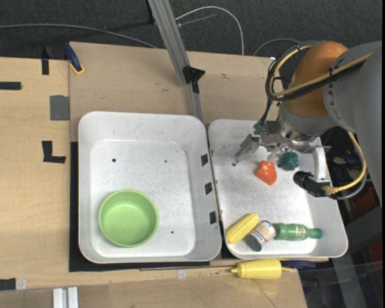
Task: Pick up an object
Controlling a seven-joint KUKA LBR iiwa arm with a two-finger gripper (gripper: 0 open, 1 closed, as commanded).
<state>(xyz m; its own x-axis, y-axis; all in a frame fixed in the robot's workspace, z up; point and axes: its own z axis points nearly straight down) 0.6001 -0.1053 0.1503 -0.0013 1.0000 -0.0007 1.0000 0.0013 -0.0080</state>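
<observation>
The gripper point(264, 147) hangs right of centre with fingers apart, holding nothing, just above the orange object point(266, 172) in the right bin point(228, 133). This looks like the approach step. Next it should descend and close around the object.

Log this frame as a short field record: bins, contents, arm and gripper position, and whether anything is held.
left bin: holds a green bowl at its near-left corner
right bin: orange object, teal object, yellow corn-like item, small can, green bottle lying on its side
outside bins: yellow bottle on the bench by the right bin's front edge
gripper: over the right bin's far part, beside the orange object
held: nothing visible between the fingers
</observation>
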